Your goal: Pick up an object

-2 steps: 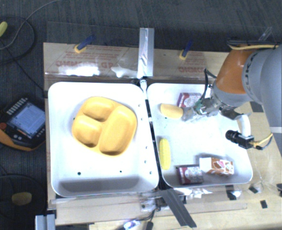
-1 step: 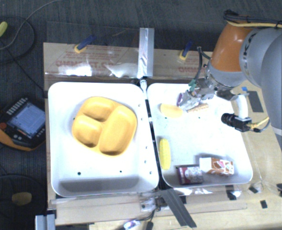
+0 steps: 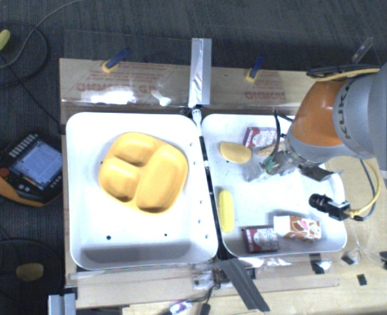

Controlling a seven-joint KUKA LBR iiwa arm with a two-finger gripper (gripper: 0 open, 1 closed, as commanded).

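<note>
The arm (image 3: 338, 120) reaches in from three o'clock and hangs over the upper part of the right bin (image 3: 338, 241), with the hand (image 3: 267, 165) low near the bin's centre; whether it is released or clenched cannot be told, since the wrist hides its tips. No object can be seen between them, so the pick is judged not yet made. Several candidates lie in this bin: a pale yellow oval piece (image 3: 235, 151) at about ten o'clock from the hand and just beside it, a small maroon-and-white packet (image 3: 259, 137) at twelve o'clock by the far wall, a yellow corn cob (image 3: 225, 210) at seven o'clock along the left wall, and at five o'clock a dark red box (image 3: 261, 239) touching a white-and-orange carton (image 3: 298, 228) near the front wall. The left bin (image 3: 81, 176) holds a large yellow moulded piece (image 3: 143, 171), well apart from the hand. A good attempt would probably take the oval piece, the nearest one with room on both sides; the hand should descend straight over its middle and straddle its short axis. The cob and the boxes sit close to walls or each other, so a grasp there risks a collision or a double catch.
</note>
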